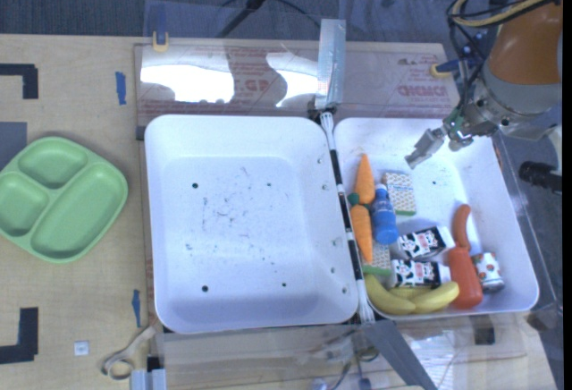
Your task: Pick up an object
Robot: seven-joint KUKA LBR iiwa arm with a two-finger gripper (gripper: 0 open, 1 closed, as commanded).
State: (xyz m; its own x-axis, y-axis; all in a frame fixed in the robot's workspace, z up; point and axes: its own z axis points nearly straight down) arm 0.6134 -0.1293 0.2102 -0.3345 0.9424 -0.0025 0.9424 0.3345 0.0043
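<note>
Arm: grey iiwa with the orange band point(527, 53) comes in from the far right, up above the right bin's far corner.
Gripper point(422, 151): hangs over the far part of the right bin, pointing down-left. Nothing is between its fingers as far as I can see. Whether they're spread or pressed together, honestly can't tell from this angle.
Right bin point(514, 227): white and shallow, this is where all the stuff sits, mostly piled toward the left wall and the near end.
Carrots: one orange carrot point(365, 180) along the left wall, a second carrot point(361, 233) just nearer, lined up with it.
Blue bottle point(384, 216): just right of the carrots, touching or nearly so.
Patterned box point(401, 191): right of the bottle's far end.
Cow-print cartons point(420, 256): two black-and-white ones, near the middle of the pile.
Banana point(411, 298): at the near edge, curved along the wall.
Red-orange bottle point(463, 263): right of the cartons, with a small can point(488, 272) beside it.
Left bin point(241, 218): white, scuffed floor.
Green tray point(58, 198): a divided plate on the bench, far left, well apart from the bins.
</note>
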